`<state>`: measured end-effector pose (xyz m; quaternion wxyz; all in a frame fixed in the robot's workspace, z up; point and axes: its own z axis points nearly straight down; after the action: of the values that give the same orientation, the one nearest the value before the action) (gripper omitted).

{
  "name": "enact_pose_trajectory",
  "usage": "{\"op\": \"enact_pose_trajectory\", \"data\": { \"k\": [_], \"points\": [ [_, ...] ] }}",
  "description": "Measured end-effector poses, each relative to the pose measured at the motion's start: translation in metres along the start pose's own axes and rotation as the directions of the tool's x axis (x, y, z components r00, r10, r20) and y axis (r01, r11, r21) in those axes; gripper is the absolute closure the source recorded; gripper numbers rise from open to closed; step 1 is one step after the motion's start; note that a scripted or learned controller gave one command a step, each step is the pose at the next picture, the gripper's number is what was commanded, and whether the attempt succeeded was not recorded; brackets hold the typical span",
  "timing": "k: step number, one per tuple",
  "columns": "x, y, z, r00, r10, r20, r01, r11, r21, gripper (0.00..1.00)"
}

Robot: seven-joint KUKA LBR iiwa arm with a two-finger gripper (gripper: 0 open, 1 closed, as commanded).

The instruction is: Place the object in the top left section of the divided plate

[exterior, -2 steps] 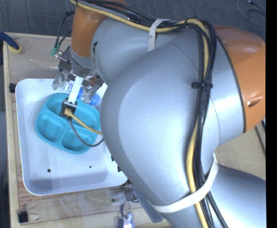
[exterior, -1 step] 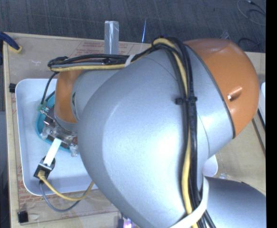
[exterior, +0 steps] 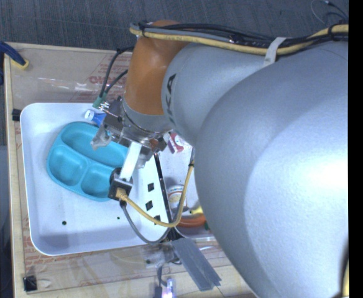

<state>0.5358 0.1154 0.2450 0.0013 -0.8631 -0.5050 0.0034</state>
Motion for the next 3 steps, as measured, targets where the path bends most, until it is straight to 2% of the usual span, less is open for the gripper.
{"op": "enact_pose_trajectory", "data": {
  "k": [1,2,3],
  "points": [
    [0.002,-0.001,-0.005,1.0,-0.013,0.008,0.013,1.0,0.009,1.0],
    [0.039,0.05,0.04,0.997,-0.071,0.003,0.071,0.997,0.003,1.0],
    [0.066,0.065,0.038,0.973,-0.232,0.0,0.232,0.973,-0.001,1.0]
  ]
}}
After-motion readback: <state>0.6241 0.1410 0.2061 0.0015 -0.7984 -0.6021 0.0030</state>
